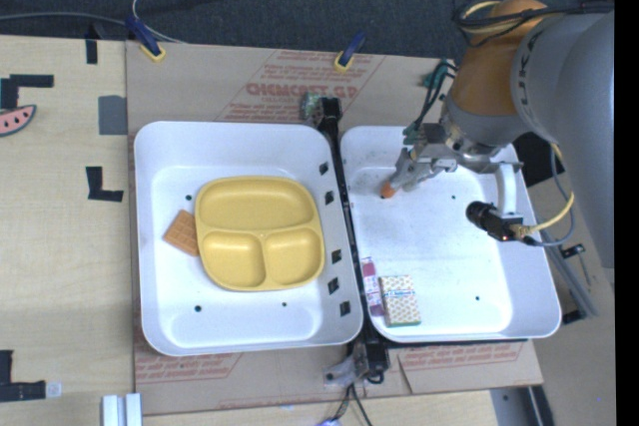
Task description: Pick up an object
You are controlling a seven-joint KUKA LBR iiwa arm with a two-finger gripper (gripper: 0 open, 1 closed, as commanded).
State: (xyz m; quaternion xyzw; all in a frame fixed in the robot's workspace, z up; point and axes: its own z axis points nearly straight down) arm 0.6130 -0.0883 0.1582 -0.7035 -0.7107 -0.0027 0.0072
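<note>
My gripper [402, 177] reaches down into the upper left part of the right bin [519, 309], close to the divider. A small orange-red thing [386, 192] shows right at its tip, against the bin floor; whether it is held is unclear. A small green and white box [401, 299] lies flat in the right bin's front left corner, with a thin pink packet [370, 285] beside it. In the left bin [165, 314] a yellow divided plate [262, 231] lies with a tan cracker-like piece [181, 233] tucked at its left edge.
The grey arm with its orange band [494, 65] covers the right bin's upper right side. A black fitting with a cable [491, 217] hangs over that bin's right part. Black clips [335, 200] line the wall between the bins. Cardboard [290, 90] lies under both bins.
</note>
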